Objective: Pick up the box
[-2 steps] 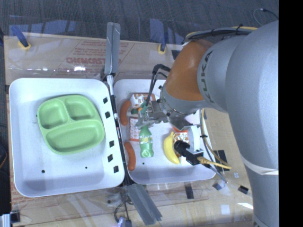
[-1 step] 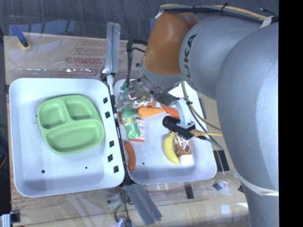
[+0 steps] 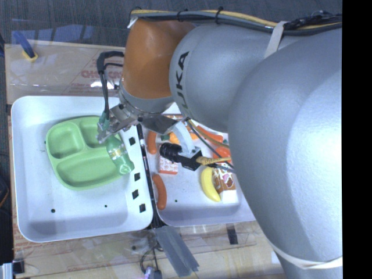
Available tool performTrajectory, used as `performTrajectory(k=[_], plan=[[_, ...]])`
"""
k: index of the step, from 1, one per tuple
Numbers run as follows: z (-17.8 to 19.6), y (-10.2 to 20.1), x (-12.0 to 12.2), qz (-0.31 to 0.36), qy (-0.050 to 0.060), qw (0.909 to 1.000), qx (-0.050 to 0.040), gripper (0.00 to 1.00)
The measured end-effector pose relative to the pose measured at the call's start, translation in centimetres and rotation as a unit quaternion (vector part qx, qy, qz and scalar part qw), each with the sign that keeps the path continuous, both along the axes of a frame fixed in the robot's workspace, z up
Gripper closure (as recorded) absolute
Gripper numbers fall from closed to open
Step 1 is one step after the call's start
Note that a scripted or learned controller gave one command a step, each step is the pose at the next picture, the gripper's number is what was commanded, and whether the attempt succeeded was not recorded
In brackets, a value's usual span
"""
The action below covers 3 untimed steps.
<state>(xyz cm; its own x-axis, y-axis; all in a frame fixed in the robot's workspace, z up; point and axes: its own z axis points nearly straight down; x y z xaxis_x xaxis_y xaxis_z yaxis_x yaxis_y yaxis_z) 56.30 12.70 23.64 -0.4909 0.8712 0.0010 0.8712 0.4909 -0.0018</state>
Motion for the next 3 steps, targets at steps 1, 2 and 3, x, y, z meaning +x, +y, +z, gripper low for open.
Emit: performTrajectory(k=[1,2,3], plan=[[3.4,3.7,-2.9,0.162,-0.001,0.9868,0.0001,1.00],[4.0,-0.9,1.8,0.256,-0.002,0.9666,-0.0003,1.00],[3.3,0.6,4.4,0.056,-0.001,0.9984,-0.0004,1.00]])
